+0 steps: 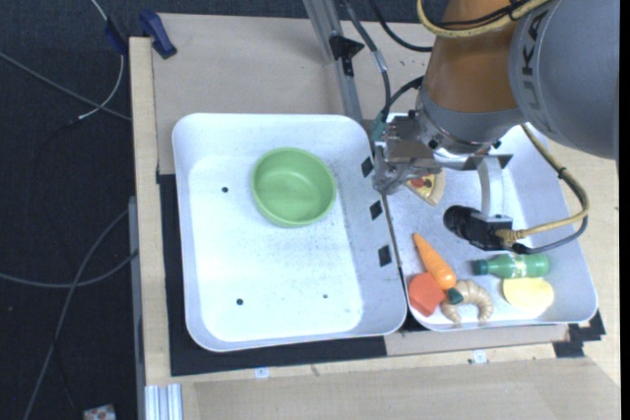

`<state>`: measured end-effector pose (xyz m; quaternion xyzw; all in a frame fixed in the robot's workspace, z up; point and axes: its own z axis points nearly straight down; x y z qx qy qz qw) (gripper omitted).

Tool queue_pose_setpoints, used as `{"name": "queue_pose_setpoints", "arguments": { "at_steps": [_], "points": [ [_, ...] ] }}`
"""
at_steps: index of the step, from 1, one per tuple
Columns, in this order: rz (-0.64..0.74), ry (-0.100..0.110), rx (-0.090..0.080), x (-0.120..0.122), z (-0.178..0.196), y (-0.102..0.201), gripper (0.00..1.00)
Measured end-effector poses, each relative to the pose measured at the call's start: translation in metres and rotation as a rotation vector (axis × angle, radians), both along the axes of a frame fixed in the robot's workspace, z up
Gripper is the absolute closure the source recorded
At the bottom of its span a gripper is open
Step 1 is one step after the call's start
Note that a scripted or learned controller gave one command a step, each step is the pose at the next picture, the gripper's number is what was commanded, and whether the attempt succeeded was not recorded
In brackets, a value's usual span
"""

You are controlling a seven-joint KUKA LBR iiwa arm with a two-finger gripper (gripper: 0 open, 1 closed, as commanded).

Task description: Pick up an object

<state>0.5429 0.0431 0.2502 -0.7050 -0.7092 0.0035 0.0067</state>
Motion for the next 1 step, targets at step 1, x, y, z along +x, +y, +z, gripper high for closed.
{"name": "queue_pose_setpoints", "arguments": {
  "at_steps": [1],
  "points": [
    [0.0, -0.005, -0.001, 0.0088, -0.0131, 0.0504, 1.0]
  ]
}}
